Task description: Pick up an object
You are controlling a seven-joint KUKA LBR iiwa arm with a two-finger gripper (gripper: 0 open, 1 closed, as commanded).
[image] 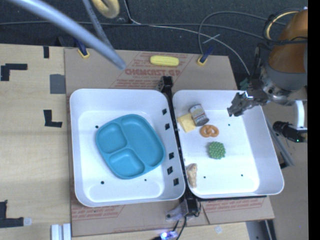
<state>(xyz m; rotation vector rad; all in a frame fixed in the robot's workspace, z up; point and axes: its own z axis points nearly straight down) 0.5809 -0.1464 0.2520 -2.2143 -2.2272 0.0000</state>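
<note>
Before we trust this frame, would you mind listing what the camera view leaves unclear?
- Dark two-finger tool over the right white bin's upper right edge: too small and dark to read clearly.
- Grey arm: cut off by the right edge.
- Small grey can-like item beside the yellow block: label too small to read.
- Pale beige lump by the divider: too blurred to identify.

yellow corn cob [164,61] on cardboard sheet [145,74] | blue clamps [205,54]
</note>
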